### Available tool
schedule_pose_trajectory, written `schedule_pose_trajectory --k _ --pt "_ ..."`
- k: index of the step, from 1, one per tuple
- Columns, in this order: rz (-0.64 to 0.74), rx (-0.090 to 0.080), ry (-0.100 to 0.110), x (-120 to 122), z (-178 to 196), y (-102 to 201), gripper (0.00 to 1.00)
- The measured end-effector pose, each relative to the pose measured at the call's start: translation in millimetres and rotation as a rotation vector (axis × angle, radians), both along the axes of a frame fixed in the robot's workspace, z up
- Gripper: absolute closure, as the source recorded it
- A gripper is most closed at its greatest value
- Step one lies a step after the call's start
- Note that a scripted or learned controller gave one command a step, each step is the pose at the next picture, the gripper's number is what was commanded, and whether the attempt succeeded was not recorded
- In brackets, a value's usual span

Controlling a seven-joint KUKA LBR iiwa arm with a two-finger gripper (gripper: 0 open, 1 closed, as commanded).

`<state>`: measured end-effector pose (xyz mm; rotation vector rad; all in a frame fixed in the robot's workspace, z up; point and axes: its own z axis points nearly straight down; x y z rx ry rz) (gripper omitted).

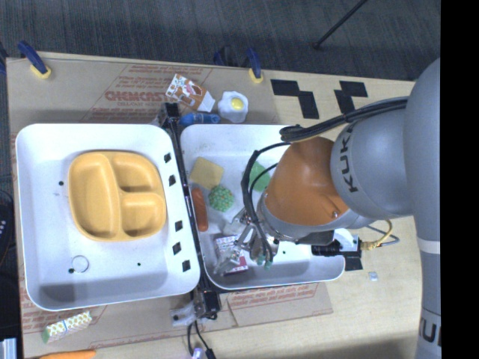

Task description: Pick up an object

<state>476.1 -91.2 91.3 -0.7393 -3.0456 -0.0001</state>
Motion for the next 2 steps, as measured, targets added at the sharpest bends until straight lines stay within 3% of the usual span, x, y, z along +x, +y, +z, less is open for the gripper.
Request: schedule_pose_trajectory --k 1,2 --pt "0.245 0.001 0.0 0.0 0.0 0.8 0.0" --pt "0.315 0.002 0.0 0.0 0.1 0.5 0.0"
